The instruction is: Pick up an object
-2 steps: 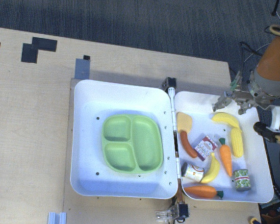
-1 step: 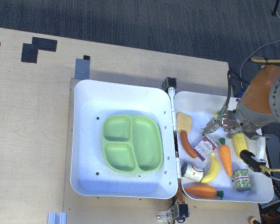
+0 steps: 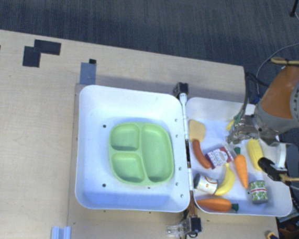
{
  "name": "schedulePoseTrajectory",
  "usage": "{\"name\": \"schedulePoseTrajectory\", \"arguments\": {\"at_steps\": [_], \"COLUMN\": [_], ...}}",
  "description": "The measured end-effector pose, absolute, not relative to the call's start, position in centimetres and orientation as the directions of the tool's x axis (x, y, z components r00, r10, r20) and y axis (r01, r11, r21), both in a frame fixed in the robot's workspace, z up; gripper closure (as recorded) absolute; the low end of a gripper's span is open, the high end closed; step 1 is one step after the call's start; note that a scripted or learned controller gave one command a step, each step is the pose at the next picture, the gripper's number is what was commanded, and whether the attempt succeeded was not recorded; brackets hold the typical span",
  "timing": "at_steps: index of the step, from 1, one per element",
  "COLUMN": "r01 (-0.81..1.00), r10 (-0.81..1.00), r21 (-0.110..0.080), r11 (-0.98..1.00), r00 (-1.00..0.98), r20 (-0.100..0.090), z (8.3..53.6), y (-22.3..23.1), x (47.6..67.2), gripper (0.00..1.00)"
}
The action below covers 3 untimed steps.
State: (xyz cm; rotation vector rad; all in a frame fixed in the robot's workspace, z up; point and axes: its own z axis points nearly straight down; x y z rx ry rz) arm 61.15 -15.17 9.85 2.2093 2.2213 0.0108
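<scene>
My gripper [image 3: 237, 135] hangs over the back right part of the right bin [image 3: 213, 108], under the grey wrist with its orange band. Just below and right of it lies a yellow corn cob [image 3: 255, 151]. An orange carrot [image 3: 241, 170] and a red-and-white packet [image 3: 218, 156] lie a little nearer the front. Nothing shows between the gripper and these toys, and the arm hides what is right beneath it.
The right bin also holds a bread slice [image 3: 196, 129], a red sausage [image 3: 201, 154], a banana [image 3: 227, 182], a white cup [image 3: 205, 183], a small can [image 3: 258, 192] and a second carrot [image 3: 216, 204]. The left bin [image 3: 92, 137] holds a green divided plate [image 3: 141, 152].
</scene>
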Motion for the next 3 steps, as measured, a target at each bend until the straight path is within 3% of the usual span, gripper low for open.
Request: {"name": "schedulePoseTrajectory", "arguments": {"at_steps": [1,2,3], "r01": [1.000,1.000,1.000], "r10": [1.000,1.000,1.000], "r21": [0.011,0.007,0.015], "r11": [0.005,0.002,0.003], "r00": [-0.005,-0.002,-0.003], "r20": [-0.001,-0.001,-0.001], "z": [9.8,8.7,9.9], "y": [-15.2,-12.2,-12.1], "x": [61.1,56.9,57.2], "gripper": [0.00,0.00,1.00]}}
